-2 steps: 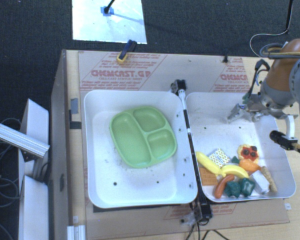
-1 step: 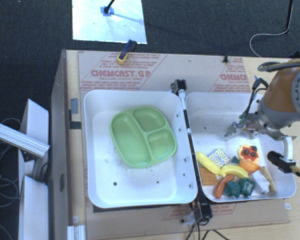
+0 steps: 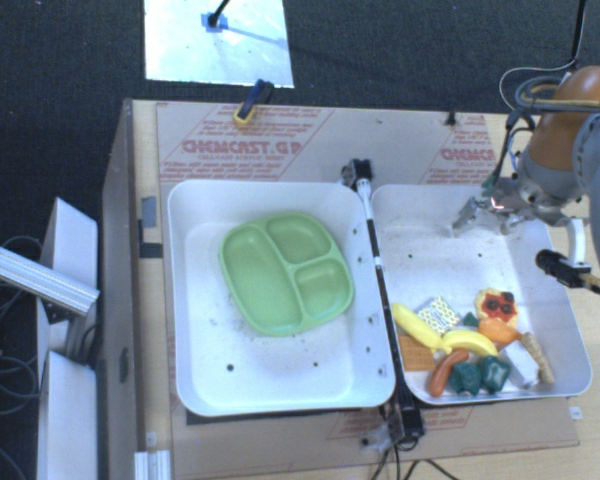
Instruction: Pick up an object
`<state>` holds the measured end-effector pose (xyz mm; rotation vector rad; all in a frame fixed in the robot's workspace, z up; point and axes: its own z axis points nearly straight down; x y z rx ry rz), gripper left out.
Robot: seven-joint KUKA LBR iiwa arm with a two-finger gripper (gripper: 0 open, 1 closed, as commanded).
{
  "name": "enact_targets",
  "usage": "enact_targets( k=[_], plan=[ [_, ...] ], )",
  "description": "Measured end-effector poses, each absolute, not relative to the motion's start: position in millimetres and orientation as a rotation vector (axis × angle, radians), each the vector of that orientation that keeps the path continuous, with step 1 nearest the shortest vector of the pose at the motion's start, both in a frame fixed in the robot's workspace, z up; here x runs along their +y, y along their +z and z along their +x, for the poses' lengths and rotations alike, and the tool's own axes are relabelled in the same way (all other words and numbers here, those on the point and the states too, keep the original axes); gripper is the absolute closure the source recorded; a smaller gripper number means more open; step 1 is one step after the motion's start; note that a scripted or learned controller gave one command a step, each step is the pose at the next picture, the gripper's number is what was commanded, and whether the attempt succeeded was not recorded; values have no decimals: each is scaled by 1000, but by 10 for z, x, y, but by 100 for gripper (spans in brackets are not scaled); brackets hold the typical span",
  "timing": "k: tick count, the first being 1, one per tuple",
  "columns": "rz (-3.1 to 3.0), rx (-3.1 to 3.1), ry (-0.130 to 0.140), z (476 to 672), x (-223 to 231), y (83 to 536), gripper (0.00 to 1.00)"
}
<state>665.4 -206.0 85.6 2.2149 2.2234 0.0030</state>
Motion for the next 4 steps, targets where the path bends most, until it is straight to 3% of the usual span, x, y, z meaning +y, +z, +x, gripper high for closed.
enact_targets(
  k=[1, 2, 3, 4],
  plan=[
    [2218, 2223, 2, 6168, -1799, 847, 0],
    [2220, 2221, 0, 5512, -1875, 845, 0],
    [2216, 2224, 3, 5926, -1812, 848, 0],
    [2221, 2221, 0, 5080, -1897, 842, 0]
  ],
)
